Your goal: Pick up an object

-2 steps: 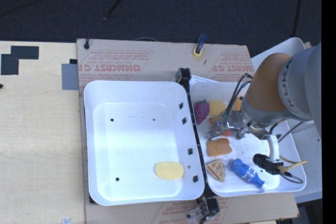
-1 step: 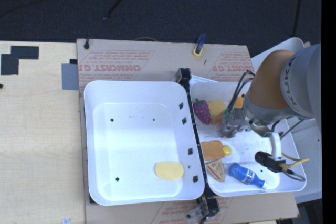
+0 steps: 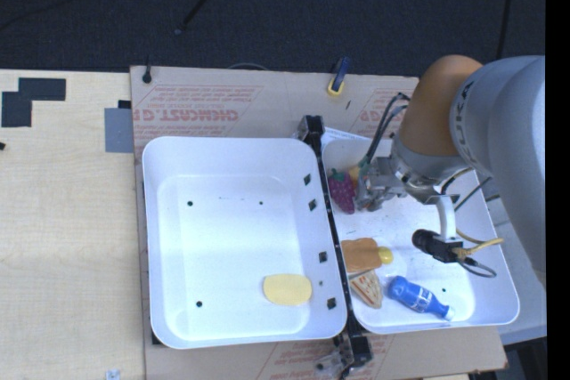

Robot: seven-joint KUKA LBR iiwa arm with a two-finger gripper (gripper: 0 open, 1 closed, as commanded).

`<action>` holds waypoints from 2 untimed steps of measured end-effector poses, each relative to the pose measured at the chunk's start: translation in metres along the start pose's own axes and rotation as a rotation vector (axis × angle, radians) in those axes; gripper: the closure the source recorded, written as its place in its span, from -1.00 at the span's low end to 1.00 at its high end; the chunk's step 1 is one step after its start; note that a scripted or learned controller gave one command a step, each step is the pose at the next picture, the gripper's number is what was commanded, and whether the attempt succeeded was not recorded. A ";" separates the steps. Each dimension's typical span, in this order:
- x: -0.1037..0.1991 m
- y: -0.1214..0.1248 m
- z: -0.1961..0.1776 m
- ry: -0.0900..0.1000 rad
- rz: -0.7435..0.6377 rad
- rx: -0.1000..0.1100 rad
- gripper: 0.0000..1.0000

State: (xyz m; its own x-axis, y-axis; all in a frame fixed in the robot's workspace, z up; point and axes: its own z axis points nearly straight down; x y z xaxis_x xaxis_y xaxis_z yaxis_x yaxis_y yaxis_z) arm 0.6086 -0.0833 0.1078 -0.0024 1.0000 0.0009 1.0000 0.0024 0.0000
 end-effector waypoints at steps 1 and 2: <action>-0.001 -0.002 0.001 0.000 0.002 0.003 -1.00; 0.000 0.033 0.022 0.005 0.004 0.021 -1.00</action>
State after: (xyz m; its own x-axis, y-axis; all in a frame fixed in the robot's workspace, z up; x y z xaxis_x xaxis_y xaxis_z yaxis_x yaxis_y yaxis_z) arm 0.6413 -0.0827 0.0853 0.0019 1.0000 0.0054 0.9998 -0.0018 -0.0209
